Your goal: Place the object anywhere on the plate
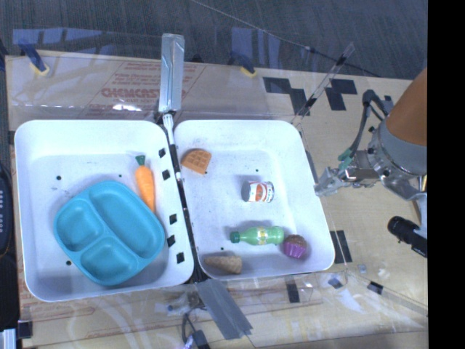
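Grey pincer (328, 182) beside right bin (309, 167)

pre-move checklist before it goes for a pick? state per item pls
1. Gripper outside both bins, right of the right bin: ok.
2. Gripper carrying nothing: cannot tell.
3. Blue plate in left bin, compartments bare: ok.
4. Carrot beside plate, touching its rim, not on it: ok.
5. Can stands apart from neighbours: ok.
6. Green bottle close to purple cupcake, tight pick: not ok.
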`<move>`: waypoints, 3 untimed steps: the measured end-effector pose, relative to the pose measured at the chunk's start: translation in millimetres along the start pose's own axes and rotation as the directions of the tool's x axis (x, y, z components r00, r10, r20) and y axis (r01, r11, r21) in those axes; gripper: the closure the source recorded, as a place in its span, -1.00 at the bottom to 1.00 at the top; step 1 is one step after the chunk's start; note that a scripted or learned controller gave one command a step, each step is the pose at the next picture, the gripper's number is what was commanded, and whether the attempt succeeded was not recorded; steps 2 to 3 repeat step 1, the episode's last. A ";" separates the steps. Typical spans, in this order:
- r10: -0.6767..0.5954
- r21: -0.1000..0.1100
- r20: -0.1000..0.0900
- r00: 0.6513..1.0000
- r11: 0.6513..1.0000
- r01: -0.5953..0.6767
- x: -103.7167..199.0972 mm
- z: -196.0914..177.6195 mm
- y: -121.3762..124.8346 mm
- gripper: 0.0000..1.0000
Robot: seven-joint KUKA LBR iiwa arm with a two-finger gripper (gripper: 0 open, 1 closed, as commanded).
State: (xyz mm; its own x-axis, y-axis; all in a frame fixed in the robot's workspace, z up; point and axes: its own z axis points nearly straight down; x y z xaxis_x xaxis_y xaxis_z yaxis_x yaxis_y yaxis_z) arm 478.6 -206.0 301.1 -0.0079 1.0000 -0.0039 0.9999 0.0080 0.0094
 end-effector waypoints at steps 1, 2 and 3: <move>0.000 0.019 -0.008 1.000 1.000 0.000 13.7 119.3 -3.9 1.00; 0.000 0.019 -0.008 1.000 1.000 0.000 13.7 119.3 -3.9 1.00; 0.000 0.019 -0.008 1.000 1.000 0.000 13.7 119.3 -3.9 1.00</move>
